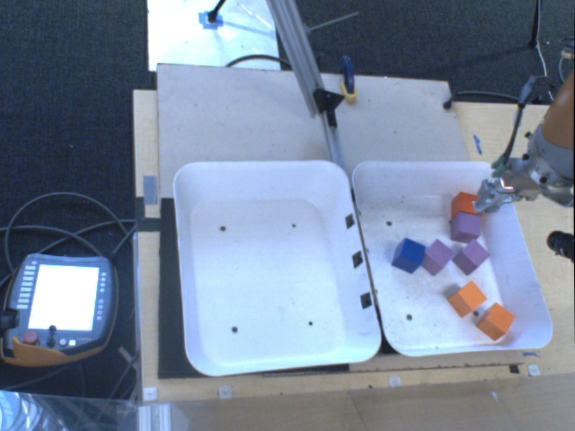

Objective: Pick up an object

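1. Tool hangs over the far right part of the right bin, reaching in from the right. Its tip sits at the top orange block, just above the top purple block. Whether it is open, closed or gripping anything: cannot tell, the tip is too small and blurred.
2. Task object: any block will do. All lie in the right bin. The two at the tool tip touch each other. Below them a blue block, a purple block and another purple block form a loose row, near each other. Two more orange blocks sit near the front right corner, just beside each other.
3. Judgement on placement: the tool appears lined up on the orange/purple pair, the nearest blocks to the arm's entry side. These look like the intended target.
4. Room: the pair lies near the bin's far rim and right wall, so space on that side is tight. The touching neighbour may get nudged or block one side of a grasp.
5. Left bin offers wide open floor. The divider between the bins carries small dark clips.
6. Table beyond the bins is bare board; a slanted pole crosses it.
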`<state>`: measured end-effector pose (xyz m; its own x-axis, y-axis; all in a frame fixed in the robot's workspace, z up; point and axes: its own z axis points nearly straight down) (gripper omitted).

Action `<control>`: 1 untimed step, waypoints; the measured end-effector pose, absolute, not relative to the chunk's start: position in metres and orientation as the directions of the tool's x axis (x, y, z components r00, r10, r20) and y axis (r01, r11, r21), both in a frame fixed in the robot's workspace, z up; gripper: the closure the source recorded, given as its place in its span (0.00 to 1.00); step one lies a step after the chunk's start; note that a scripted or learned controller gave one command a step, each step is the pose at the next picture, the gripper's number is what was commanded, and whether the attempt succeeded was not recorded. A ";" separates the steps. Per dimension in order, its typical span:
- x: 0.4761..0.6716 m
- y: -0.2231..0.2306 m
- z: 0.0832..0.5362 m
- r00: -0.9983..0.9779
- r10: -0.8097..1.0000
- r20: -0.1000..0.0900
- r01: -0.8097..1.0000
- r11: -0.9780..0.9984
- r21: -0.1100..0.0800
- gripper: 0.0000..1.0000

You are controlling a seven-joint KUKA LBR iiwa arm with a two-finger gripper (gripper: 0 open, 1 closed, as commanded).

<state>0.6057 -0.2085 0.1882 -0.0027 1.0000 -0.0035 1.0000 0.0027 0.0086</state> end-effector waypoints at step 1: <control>0.606 -0.199 0.242 -0.006 1.000 -0.003 1.000 0.006 0.008 1.00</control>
<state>0.6061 -0.1986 0.2421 -0.0056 1.0000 -0.0026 0.9999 0.0056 0.0085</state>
